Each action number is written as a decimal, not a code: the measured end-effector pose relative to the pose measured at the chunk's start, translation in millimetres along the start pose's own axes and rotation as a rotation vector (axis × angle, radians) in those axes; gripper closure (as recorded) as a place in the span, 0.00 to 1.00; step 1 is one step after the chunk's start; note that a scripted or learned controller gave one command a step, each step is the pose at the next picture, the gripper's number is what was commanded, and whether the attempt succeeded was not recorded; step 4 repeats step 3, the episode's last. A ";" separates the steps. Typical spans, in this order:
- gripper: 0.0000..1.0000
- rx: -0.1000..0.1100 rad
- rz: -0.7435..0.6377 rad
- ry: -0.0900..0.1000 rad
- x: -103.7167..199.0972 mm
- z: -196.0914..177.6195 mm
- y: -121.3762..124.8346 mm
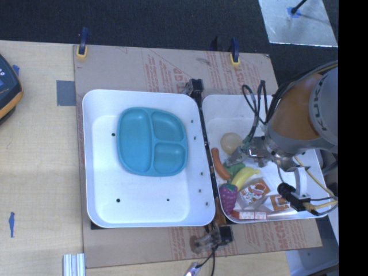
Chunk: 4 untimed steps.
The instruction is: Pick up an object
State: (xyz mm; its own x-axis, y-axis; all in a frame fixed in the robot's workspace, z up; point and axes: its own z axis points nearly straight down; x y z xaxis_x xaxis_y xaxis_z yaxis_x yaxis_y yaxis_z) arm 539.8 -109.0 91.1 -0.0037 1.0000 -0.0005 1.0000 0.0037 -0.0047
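Note:
The right bin (230, 107) holds several small items: a beige round piece (231, 142), an orange sausage-shaped piece (218, 163), a green piece (236, 169), a yellow banana (245, 176), purple grapes (228, 196) and flat printed packets (256, 193). My gripper (251, 153) hangs low over the middle of this bin, just right of the beige piece and above the banana and green piece. The arm's grey and orange body covers the bin's right side.
The left bin (100, 171) holds a blue divided plate (152, 141). Cables loop up from the wrist near the right bin's far wall. A dark device (7, 88) lies at the bench's far left edge.

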 end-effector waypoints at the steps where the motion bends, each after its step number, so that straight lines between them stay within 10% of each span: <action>1: 0.00 -0.001 -0.001 0.000 -0.3 0.1 -42.7; 2: 1.00 0.000 -0.004 -0.001 -1.1 -10.0 -42.6; 3: 1.00 -0.002 -0.001 0.001 62.9 -100.8 -8.7; 4: 1.00 -0.002 -0.001 0.001 62.9 -100.8 -8.7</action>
